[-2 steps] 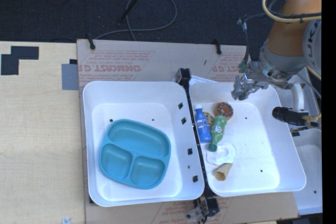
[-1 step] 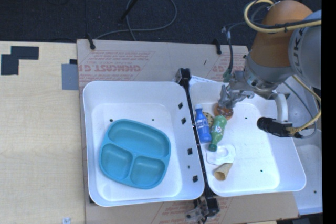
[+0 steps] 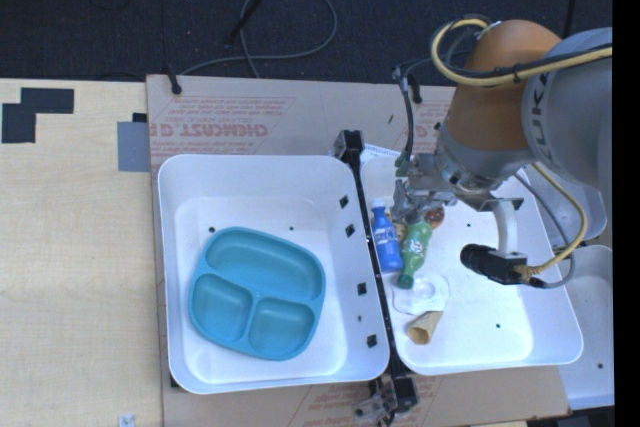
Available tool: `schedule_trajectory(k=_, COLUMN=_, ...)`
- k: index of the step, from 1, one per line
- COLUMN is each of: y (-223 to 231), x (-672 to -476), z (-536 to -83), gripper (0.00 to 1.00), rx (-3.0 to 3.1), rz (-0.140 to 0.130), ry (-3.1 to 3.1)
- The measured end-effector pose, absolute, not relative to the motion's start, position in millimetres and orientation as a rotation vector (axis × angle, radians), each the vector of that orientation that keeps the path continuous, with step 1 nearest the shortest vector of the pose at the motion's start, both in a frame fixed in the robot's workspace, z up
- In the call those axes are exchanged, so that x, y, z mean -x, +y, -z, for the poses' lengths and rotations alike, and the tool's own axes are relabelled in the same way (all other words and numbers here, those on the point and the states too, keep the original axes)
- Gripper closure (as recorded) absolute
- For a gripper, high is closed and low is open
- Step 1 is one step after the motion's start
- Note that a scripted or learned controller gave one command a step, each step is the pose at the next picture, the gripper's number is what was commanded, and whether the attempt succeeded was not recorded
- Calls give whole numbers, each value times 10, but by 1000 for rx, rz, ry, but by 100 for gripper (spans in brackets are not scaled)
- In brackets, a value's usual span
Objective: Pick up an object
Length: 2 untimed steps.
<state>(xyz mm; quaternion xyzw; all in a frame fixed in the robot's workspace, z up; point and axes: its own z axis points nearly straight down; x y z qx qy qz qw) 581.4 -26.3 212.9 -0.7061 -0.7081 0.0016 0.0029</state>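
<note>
In the right bin (image 3: 520, 340) lie a blue bottle (image 3: 385, 238) against the left wall, a green bottle (image 3: 414, 252) beside it, a small tan cone-shaped object (image 3: 425, 325) near the front, and a pale clear item (image 3: 430, 292) between them. A small reddish-brown object (image 3: 434, 214) peeks out by the wrist. My gripper (image 3: 412, 205) hangs low over the upper ends of the two bottles, under the grey and orange arm. Its tips are hidden among the bottles.
The left bin (image 3: 180, 195) holds a blue divided tray (image 3: 257, 292). A black divider (image 3: 365, 255) runs between the bins. A black cylindrical part with a cable (image 3: 495, 262) sticks out over the right bin. The right bin's front right floor is bare.
</note>
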Motion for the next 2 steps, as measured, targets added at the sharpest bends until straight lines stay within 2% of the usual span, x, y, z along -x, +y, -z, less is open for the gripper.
schedule_trajectory(k=1, y=167, x=-5625, z=-2240, gripper=100, rx=2213, rz=-3, ry=-2222)
schedule_trajectory(k=2, y=739, x=-5357, z=-2231, gripper=100, rx=2212, rz=-5, ry=-2222)
